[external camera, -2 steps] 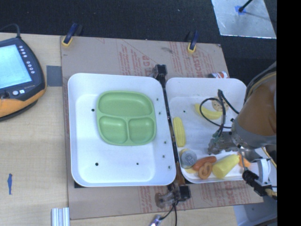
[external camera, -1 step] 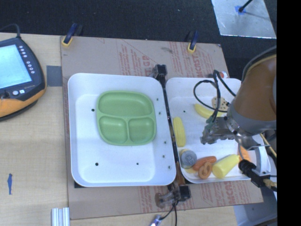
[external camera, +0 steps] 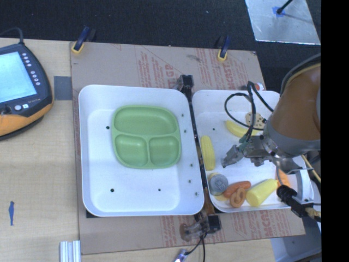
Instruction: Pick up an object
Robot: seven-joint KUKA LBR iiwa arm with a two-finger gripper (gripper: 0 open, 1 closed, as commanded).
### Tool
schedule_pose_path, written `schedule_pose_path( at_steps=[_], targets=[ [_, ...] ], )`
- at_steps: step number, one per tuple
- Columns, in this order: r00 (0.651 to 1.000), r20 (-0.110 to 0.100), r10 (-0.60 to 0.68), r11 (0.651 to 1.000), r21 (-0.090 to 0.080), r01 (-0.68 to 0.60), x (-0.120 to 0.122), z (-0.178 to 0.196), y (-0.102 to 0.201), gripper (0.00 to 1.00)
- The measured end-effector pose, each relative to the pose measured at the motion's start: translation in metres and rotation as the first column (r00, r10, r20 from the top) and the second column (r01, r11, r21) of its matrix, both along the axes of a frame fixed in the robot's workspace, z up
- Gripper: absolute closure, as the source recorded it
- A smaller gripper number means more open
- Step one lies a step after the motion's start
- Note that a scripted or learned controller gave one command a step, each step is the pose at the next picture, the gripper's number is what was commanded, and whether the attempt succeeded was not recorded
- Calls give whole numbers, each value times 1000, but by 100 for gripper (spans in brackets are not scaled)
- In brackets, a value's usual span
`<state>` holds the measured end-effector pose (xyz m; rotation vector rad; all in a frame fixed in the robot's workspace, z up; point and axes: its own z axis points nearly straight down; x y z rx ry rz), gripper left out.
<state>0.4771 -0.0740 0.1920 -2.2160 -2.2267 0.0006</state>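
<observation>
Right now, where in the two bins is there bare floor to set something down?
Left bin: bare floor around the green divided plate, widest along its front and left. Right bin: crowded by the corn cob, carrot, round can and end effector; only its back-left corner is bare.

Arm (external camera: pixel 297 111) cut off at right edge, covering far right of right bin (external camera: pixel 210 100). Yellow piece (external camera: pixel 236 128) partly hidden behind cable and wrist. Gripper (external camera: pixel 232 157) fingers too small/dark to read, grip state unclear. Handheld pendant (external camera: pixel 19 89) clipped by left edge.
</observation>
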Motion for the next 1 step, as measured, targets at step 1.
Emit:
schedule_pose_path(
  at_steps=[1],
  targets=[
    [1000,-3,-2,1000,0,2,142,-101,-46,0]
  ],
)
